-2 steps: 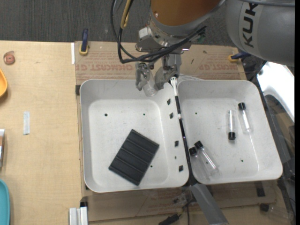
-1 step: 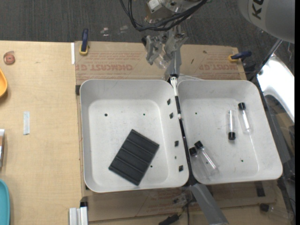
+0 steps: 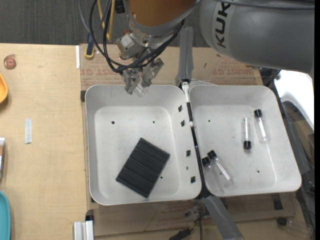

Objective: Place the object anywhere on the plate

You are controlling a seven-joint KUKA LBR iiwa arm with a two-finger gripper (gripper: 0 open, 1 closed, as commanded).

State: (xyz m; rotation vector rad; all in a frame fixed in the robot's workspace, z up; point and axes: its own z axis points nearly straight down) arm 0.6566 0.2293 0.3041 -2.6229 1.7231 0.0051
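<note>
nearest you, the ribbed black plate (image 3: 143, 167) lies flat in the left bin (image 3: 100, 184), well below the gripper (image 3: 139, 86). you can see a clear vial (image 3: 143, 88) pinched between its fingers, over that bin's far rim. transport looks under way; next, you'd carry it down toward the plate, lower, and release.

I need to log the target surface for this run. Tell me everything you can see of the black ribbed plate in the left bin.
The black ribbed plate is a flat, matte rectangular slab, plastic or rubber by its look, with parallel grooves running along its length. It lies flat on the floor of the left bin, in the near half, turned diagonally to the walls. Nothing rests on it and nothing touches it. The gripper hangs above the bin's far rim, well apart.
</note>
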